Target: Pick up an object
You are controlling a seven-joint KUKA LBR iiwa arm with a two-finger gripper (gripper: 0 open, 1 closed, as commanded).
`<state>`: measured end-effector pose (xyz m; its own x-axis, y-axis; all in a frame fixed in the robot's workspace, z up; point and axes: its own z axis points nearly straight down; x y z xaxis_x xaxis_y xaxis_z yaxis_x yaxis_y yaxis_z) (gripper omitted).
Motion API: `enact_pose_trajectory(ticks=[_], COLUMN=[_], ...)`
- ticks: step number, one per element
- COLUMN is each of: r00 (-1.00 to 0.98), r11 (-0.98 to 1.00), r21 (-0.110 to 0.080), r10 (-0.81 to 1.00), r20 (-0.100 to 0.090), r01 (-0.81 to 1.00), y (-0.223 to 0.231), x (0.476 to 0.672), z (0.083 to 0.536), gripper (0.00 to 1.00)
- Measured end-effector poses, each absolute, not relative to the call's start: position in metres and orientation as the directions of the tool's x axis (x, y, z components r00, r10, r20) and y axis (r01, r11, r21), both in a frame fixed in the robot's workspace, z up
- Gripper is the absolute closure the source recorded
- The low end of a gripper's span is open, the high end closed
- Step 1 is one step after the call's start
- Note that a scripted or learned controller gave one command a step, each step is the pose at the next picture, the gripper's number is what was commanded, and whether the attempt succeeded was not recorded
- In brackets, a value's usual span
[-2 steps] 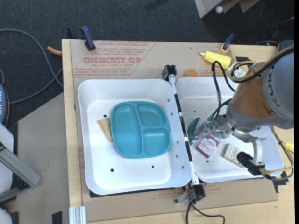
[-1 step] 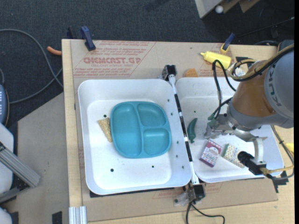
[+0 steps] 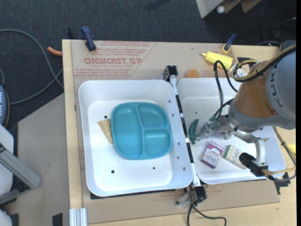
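Observation:
My gripper [image 3: 210, 129] hangs low over the middle of the right bin [image 3: 200, 95], its grey tip pointing left. Just to its left a dark green object [image 3: 193, 127] lies by the bin's left wall, close to the tip; whether they touch I cannot tell. A small purple and pink box [image 3: 212, 154] lies in front of the gripper on the bin floor. Next to the box on its right is a pale green patterned piece [image 3: 232, 153]. The arm's orange band [image 3: 254, 98] hides the bin's right part.
The left bin [image 3: 94, 102] bears a teal divided plate [image 3: 142, 130], and a tan flat piece [image 3: 105, 127] pokes out from under the plate's left edge. A yellow object [image 3: 217, 57] and blue clamps [image 3: 88, 37] sit on the bench behind the bins.

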<state>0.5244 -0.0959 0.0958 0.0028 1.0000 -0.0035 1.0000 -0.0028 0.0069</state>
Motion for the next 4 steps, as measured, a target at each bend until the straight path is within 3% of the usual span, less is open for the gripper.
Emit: enact_pose_trajectory(ticks=[1, 2, 3, 4], r00=[-0.001, 0.001, 0.0, -0.002], r11=[0.001, -0.001, 0.0, 0.002], r21=[0.003, 0.001, 0.003, 0.001], r10=[1.0, 1.0, 1.0, 1.0], r20=[-0.002, -0.001, -0.002, 0.0], r01=[1.0, 1.0, 1.0, 1.0], y=[-0.132, -0.096, -0.144, -0.108], x=[0.557, 0.519, 0.552, 0.637], z=[0.28, 0.095, 0.223, 0.174], gripper=[0.0, 0.0, 0.0, 0.0])
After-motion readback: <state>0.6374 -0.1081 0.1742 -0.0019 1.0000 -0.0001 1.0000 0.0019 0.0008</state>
